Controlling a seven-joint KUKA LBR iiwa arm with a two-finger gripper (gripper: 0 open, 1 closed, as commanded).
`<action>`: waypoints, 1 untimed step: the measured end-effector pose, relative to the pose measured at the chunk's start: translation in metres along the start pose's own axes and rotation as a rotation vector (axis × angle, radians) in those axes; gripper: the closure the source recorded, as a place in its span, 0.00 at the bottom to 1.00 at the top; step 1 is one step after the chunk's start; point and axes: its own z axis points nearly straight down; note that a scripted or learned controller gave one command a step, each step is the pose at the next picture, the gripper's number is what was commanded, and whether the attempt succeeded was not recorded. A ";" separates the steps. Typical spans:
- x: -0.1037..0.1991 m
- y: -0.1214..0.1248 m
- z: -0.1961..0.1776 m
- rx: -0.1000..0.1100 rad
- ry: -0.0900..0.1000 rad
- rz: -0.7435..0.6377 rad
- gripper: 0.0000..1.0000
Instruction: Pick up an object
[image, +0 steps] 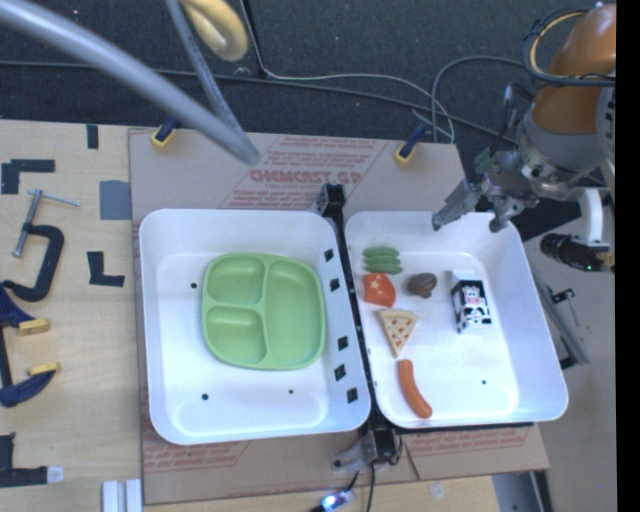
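Note:
The right bin (520, 330) holds several toy foods: a green pea pod (381, 260), a red tomato-like piece (378, 289), a brown lump (422, 284), a pizza slice (398, 329), a red sausage (414, 388) and a small black-and-white carton (469, 304). My gripper (471, 211) hangs above the bin's far right corner, well above and behind the carton. Its two fingers are spread apart with nothing between them.
The left bin (170, 300) carries a green divided plate (264, 310). A black divider with clips (345, 300) joins the two bins. Clamps lie on the bench at far left (35, 260). Cables trail behind the bins.

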 end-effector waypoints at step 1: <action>0.000 0.002 -0.008 -0.013 -0.002 -0.003 0.00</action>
